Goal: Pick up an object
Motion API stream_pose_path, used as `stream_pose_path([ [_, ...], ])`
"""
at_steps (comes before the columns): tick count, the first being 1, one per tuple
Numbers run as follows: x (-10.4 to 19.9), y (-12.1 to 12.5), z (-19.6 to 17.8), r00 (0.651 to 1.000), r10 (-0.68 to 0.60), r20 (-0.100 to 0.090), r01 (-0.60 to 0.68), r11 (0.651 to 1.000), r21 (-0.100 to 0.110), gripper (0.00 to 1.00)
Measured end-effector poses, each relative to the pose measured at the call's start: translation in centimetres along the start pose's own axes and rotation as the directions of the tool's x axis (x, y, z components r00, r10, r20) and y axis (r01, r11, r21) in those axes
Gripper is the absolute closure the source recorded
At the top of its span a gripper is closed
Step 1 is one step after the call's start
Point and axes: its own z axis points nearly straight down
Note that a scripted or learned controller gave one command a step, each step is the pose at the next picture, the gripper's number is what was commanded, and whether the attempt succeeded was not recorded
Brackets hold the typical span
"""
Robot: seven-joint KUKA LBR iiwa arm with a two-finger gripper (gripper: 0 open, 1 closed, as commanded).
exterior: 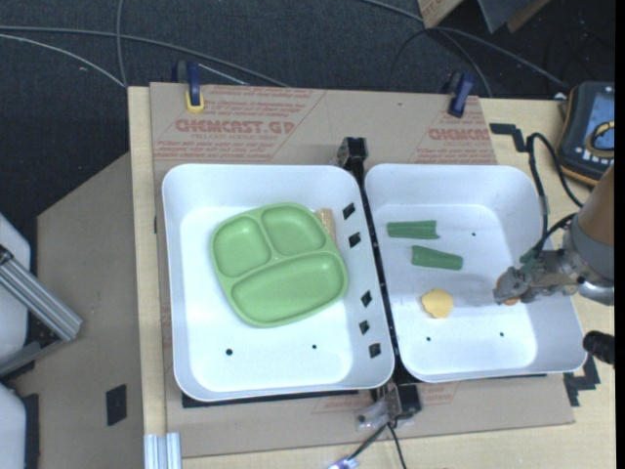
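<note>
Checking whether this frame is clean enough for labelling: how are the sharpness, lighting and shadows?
Camera view: even, soft lighting; the green divided plate and yellow piece are fairly sharp; white bins look bright, with faint shadows under their rims; the claw is small and slightly blurred, with a soft shadow beside it.

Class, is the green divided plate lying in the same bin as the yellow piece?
No. The green divided plate lies in the left bin; the yellow piece lies in the right bin.
</note>
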Motion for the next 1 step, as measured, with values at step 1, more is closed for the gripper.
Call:
stream_pose_path([
  [1, -0.04, 0.25, -4.32, 1.0, 0.001, 0.001, -0.001, 1.0, 0.0, 1.0],
])
